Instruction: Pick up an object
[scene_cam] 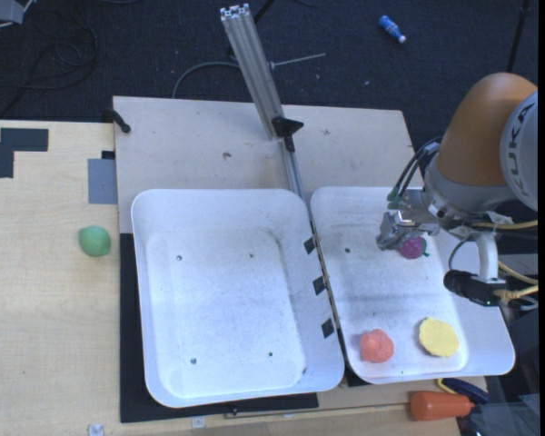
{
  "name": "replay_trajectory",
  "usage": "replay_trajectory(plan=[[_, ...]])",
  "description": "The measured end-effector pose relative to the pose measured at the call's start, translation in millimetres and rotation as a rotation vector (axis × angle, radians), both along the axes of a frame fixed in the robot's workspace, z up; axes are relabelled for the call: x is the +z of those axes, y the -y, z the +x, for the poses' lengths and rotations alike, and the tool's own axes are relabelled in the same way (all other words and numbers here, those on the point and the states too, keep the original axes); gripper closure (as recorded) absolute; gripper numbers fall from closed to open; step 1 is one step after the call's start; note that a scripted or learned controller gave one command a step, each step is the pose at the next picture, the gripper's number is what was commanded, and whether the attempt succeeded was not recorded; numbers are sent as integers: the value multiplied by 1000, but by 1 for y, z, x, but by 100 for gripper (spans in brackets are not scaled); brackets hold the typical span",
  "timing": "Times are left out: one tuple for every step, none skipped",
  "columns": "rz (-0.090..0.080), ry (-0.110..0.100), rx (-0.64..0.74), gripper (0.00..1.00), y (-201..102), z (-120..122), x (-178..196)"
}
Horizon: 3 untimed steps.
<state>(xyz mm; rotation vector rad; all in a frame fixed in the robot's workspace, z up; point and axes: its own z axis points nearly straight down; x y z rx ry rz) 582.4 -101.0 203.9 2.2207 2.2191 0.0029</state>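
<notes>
My gripper hangs low over the upper part of the right bin. A small purple object lies right beside its fingertips, partly hidden by them; whether it sits between the fingers is unclear. A red-orange lump and a yellow lump lie near the front of the same bin, well apart from the gripper.
The left bin sits beside the right one, with black clips along the shared edge. A green ball rests on the wooden bench to the left. An aluminium bar slants behind the bins. An orange object lies at the front right.
</notes>
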Motion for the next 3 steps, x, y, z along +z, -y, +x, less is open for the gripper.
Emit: replay_trajectory(plan=[[1,-2,3,100,-49,-23,16],[1,-3,4,100,-104,-36,25],[1,-4,3,100,-145,-64,19]])
